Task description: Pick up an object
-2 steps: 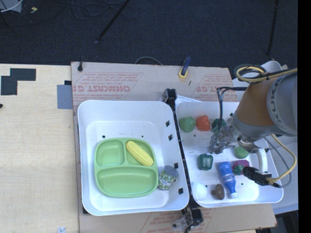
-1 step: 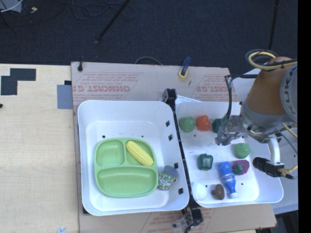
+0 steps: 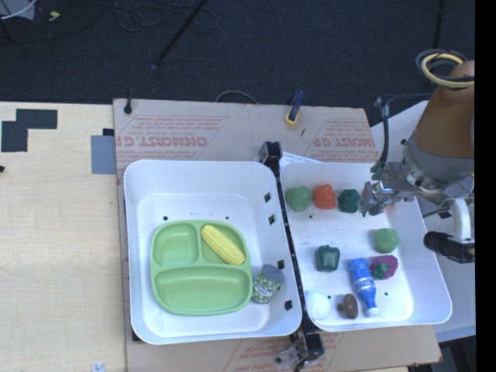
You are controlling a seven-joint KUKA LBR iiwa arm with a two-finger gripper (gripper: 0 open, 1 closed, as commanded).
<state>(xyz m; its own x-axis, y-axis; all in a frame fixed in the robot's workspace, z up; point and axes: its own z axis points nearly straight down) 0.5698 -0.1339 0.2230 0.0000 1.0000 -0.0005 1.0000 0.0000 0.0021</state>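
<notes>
Where fingers [image 3: 370, 204] hover, round dark-green lump [image 3: 349, 200], glossy red lump [image 3: 324, 197]

Claw [image 3: 373, 201] low, arm [image 3: 442, 126] angled leftward

A dark blue-grey carpeted floor [image 3: 256, 45] is stretching across the top of the view, with thin cables [image 3: 155, 6] trailing over it and a dark rod [image 3: 186, 22] lying at a slant. A pale wood bench top [image 3: 54, 246] is filling the left side, carrying black and grey rectangular patches [image 3: 35, 126], and a brown cardboard sheet [image 3: 194, 134] with red print is lying flat beside it. Even, soft light is falling over everything.
</notes>
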